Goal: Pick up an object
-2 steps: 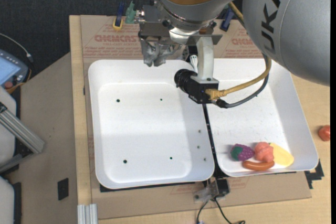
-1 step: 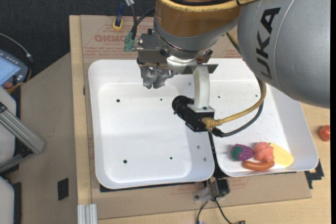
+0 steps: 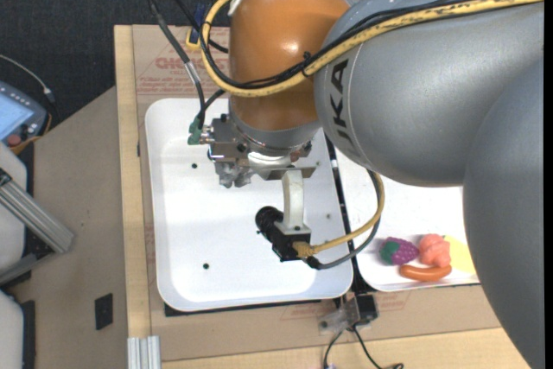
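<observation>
Over left bin [image 3: 190, 246], fingers [image 3: 232, 177], spread unclear; toy fruit [image 3: 435, 250] well apart in right bin [image 3: 370, 268].

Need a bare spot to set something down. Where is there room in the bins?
The left bin is bare along its left rim and across its bottom end in the view, beside and below the gripper. The visible corner of the right bin is crowded: a purple toy, a pink-orange toy and an orange-red toy lie close together; the arm covers the rest.

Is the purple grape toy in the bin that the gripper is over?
No, the purple grape toy lies in the neighbouring bin, apart from the gripper.
</observation>
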`<act>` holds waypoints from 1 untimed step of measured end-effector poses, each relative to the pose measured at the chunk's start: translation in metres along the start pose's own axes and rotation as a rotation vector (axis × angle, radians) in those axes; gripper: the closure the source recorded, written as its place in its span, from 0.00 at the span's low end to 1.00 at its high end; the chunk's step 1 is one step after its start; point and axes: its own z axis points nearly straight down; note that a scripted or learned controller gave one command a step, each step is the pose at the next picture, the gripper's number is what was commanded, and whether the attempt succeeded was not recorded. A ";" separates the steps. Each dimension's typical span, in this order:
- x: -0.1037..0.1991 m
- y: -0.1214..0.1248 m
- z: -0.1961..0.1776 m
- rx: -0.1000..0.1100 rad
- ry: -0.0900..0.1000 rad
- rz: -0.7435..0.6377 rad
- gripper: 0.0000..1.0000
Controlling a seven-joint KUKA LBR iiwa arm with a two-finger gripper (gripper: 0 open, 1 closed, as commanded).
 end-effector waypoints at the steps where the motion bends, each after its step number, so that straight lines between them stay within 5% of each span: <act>1: -0.051 -0.032 -0.134 -0.019 0.007 0.001 1.00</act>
